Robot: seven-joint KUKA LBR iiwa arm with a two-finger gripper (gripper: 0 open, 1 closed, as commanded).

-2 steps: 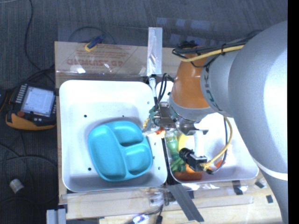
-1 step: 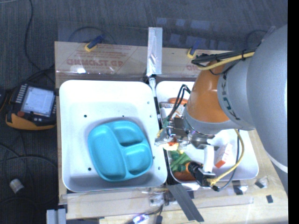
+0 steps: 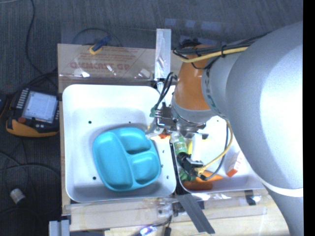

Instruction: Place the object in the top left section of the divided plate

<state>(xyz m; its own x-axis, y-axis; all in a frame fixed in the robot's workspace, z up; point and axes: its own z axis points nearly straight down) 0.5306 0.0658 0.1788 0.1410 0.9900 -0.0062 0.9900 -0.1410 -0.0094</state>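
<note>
A light blue divided plate [image 3: 127, 157] lies in the left white bin [image 3: 78, 117], tilted, with one long section on its left and two smaller ones on its right. My gripper [image 3: 180, 140] reaches down into the right bin [image 3: 246, 183], close to the wall between the bins and just right of the plate. A small green and yellow object [image 3: 181, 146] sits right under the gripper; whether it is held is hidden by the wrist. The grey arm with its orange band [image 3: 189, 90] covers most of the right bin.
An orange object [image 3: 204, 184] lies at the right bin's front and a white and orange item [image 3: 234, 165] further right. A clear plastic sheet [image 3: 108, 65] lies behind the left bin. A handheld pendant [image 3: 34, 109] rests on the floor at the left.
</note>
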